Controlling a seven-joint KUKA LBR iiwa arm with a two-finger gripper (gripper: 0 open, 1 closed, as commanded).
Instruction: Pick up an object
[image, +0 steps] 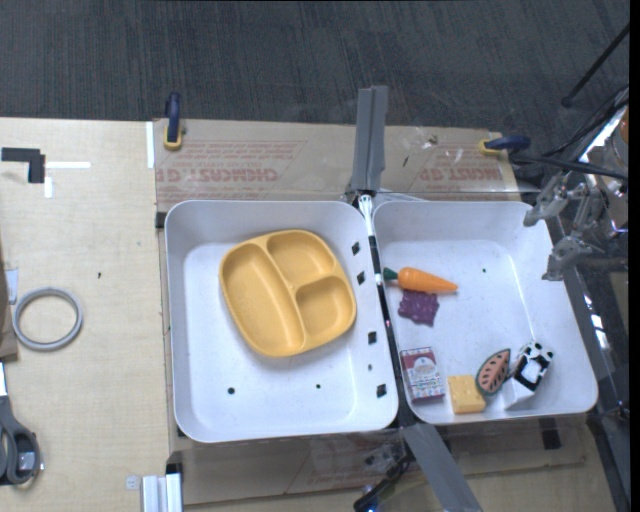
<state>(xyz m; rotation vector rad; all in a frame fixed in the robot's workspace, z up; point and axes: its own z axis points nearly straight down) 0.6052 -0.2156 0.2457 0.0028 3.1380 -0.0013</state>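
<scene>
Carrot (428, 281) lies in right bin (560, 400), near the divider, just above purple piece (418, 308). Judged light, rigid, smooth plastic; tapered, so grip across the thick middle. End effector (572, 228) at bin's right rim, well apart; open or closed: cannot tell.

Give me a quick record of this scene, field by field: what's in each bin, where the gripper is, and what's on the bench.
left bin: yellow divided plate
right bin: toy carrot, purple piece, red card, cheese block, watermelon slice, black-and-white toy
gripper: at the right bin's far right corner, holding nothing visible
bench, left: tape roll
</scene>
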